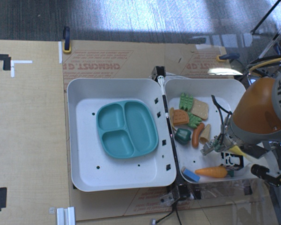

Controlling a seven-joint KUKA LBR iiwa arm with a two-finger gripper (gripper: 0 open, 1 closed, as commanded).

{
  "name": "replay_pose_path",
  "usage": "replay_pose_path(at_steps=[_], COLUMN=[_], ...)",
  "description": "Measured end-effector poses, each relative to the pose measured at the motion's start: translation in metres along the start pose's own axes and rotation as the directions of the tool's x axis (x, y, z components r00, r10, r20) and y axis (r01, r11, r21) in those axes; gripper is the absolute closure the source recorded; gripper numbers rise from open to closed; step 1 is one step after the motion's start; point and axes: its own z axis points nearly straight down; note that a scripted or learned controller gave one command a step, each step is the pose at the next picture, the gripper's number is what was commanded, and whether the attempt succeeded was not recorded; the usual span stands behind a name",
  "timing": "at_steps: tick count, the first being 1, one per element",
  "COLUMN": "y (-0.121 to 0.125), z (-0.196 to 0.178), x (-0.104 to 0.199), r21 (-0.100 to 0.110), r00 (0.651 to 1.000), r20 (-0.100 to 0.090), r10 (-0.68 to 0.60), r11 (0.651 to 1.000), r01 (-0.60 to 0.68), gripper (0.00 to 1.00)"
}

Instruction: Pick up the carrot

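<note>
Carrot [212,172]: orange toy, tapered body, small green stub at thick end. Lies flat on floor of right bin, near front wall, long axis roughly left-right in view. Pointed tip toward left, green end toward right. Tip just beside blue block at bin's front-left corner; whether they touch, cannot tell. Green end close to black-and-white tag. Lies apart from cluster of other toy foods farther back in bin. Nothing grips it.

One fixed camera above the bench [28,125], slanted down on both bins [79,139]; arm [260,109] at right
</note>
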Motion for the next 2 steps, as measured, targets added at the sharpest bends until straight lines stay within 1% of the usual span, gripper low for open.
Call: replay_pose_path(at_steps=[1,2], y=[0.0,0.003], z=[0.0,0.009], x=[0.0,0.013], r21=[0.0,0.002], r00=[1.0,0.968], r20=[0.0,-0.003], r10=[-0.001,-0.25], r11=[1.0,0.968], r01=[0.001,0.25], gripper=[0.0,0.0])
